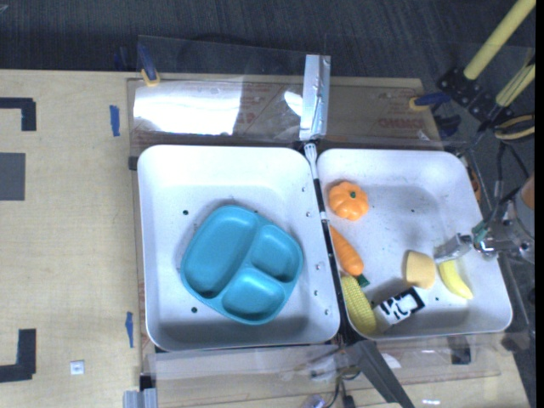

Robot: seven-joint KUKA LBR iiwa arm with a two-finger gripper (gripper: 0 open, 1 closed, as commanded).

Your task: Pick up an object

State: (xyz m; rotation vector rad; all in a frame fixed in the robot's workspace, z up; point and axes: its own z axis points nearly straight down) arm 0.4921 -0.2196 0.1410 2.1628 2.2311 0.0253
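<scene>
The right bin (408, 172) holds several toy foods. A small orange pumpkin (348, 201) lies near its left wall. Below it an orange carrot (347, 252) points down toward a yellow corn cob (359, 304) in the front left corner. Beside the corn lies a black and white block (399, 304). A pale yellow wedge (419, 269) and a yellow banana (456, 279) rest toward the front right.
The left bin (161, 185) holds a blue divided plate (242, 263). A metal clip (476, 243) and cables sit at the right bin's right rim. A clear plastic sheet (221, 100) and a metal bar (314, 96) stand behind the bins. Yellow rods (501, 28) cross the top right.
</scene>
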